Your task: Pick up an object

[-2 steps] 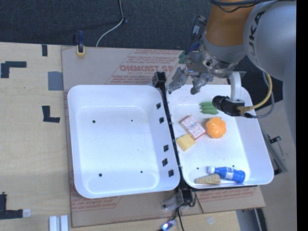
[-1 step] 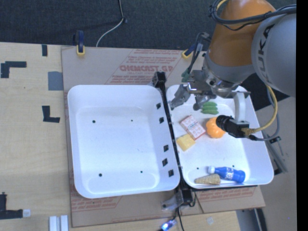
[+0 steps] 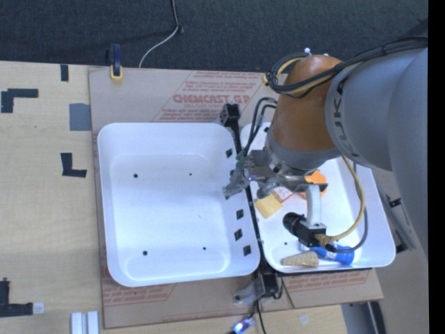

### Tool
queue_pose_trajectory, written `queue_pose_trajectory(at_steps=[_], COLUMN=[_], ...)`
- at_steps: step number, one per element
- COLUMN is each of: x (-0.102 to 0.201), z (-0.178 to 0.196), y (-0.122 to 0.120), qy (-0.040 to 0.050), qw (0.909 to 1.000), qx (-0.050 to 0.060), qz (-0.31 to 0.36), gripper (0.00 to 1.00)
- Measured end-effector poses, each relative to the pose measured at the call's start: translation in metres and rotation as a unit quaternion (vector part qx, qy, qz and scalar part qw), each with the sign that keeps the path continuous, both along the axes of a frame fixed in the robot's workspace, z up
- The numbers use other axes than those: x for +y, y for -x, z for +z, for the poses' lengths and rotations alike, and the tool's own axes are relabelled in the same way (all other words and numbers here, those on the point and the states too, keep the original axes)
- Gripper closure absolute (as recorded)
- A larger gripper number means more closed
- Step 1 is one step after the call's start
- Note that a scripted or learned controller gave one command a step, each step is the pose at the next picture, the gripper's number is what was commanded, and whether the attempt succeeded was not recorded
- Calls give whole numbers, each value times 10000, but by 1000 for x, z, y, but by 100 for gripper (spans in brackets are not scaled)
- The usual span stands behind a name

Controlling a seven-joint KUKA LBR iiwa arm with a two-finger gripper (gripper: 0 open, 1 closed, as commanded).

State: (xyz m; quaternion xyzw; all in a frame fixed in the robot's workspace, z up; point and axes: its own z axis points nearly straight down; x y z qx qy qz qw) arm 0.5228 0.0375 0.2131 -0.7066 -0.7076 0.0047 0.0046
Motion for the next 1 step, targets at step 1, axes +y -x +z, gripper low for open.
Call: queue_pose_trajectory(at_steps=[1], x=[9], z=[148], y=[-15], qy=[-10], qw=[9999], qx=[-144], qz=[14], gripper=[100])
